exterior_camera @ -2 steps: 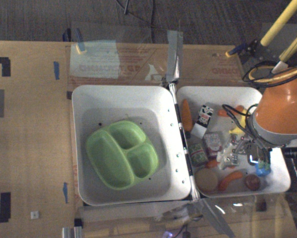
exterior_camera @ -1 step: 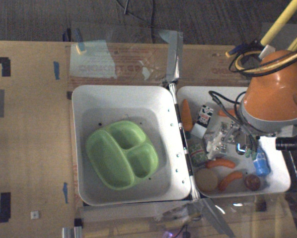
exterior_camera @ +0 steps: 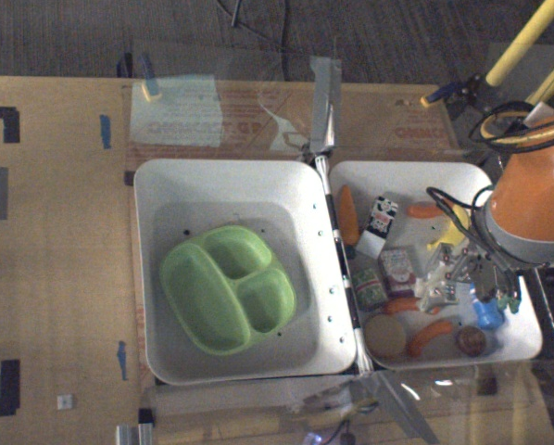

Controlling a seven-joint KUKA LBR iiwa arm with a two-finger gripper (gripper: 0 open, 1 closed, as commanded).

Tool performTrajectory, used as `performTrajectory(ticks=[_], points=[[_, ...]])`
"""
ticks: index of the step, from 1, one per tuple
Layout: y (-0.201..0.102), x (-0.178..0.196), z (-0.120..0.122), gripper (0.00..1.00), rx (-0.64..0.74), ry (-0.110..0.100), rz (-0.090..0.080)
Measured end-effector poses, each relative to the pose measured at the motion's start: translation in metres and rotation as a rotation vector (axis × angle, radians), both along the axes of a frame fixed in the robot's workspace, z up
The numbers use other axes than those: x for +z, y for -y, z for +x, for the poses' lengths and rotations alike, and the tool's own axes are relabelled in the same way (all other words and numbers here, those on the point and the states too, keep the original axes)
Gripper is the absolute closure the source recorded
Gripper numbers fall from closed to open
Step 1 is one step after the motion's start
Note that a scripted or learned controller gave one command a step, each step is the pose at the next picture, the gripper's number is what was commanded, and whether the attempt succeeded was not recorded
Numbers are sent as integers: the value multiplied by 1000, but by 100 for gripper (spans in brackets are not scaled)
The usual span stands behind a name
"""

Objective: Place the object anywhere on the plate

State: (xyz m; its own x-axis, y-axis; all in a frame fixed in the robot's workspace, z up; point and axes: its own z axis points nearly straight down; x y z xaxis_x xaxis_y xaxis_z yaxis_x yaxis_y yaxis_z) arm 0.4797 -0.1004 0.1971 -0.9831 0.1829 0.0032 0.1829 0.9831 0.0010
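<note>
We see gripper low over toys in right bin, fingers' state unclear; plate in left bin

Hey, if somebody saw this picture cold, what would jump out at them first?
Probably the bright green divided plate, lying alone in the left bin. Next, the arm's orange band at the right, above the gripper, which is down among a jumble of small toy foods in the right bin, including an orange carrot.
</note>
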Motion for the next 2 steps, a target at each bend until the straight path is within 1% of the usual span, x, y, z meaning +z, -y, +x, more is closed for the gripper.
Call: performTrajectory(ticks=[1,2], points=[[-25,-13,0,100,-16,-1,1],[-46,19,19,100,273,5,1]])
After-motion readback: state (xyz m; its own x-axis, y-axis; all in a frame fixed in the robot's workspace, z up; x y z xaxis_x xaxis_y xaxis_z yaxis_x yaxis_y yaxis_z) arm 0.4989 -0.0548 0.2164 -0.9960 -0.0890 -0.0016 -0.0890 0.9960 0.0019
